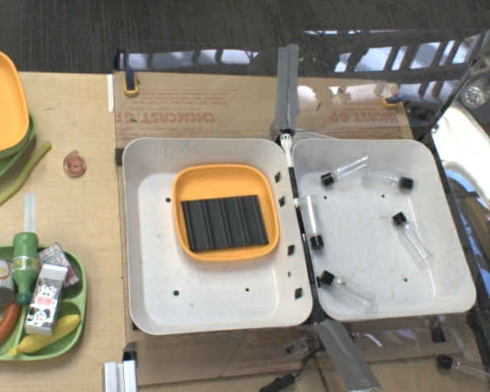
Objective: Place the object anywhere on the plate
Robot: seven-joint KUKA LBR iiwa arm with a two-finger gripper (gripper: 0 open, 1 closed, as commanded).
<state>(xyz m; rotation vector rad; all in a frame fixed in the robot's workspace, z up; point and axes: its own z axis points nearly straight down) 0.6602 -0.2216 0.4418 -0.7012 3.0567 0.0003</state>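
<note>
An orange plate [182, 188] sits in the left white bin [147, 243], toward its back middle. A dark grey ribbed rectangular object [225, 223] lies flat on the plate and covers most of its floor. The right white bin [441, 243] holds several clear tubes with black caps, among them one at the back [344, 172], one on the right [411, 233] and one at the front [343, 288].
On the bench to the left stand a stack of orange and green plates [0, 113], a small pink item [74, 164] and a green tray of toy food [33, 300]. A grey metal post [287, 88] rises behind the seam between the bins.
</note>
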